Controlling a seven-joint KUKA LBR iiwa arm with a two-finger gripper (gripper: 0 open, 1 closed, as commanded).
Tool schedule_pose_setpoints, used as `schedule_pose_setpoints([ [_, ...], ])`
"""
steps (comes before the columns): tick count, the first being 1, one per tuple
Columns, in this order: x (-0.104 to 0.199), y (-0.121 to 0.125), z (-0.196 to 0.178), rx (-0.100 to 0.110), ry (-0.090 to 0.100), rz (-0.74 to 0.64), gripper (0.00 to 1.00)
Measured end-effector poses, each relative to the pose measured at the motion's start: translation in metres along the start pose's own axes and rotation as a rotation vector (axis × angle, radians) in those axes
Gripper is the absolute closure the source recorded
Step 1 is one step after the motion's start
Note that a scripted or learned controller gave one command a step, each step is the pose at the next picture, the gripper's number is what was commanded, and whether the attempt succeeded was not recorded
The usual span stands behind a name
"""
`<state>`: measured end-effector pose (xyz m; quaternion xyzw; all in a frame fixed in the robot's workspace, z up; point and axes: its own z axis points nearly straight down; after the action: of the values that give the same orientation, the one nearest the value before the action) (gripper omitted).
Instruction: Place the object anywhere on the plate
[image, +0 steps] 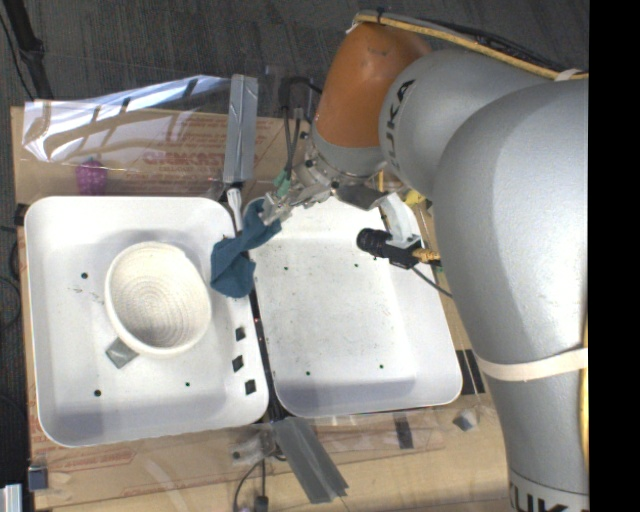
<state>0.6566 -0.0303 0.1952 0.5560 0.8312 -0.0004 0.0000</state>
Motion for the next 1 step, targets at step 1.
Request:
schedule_pose_setpoints([
  [1, 0.1146, -0.0592, -0.0347, 0.002, 0.001, 0.066, 1.00],
])
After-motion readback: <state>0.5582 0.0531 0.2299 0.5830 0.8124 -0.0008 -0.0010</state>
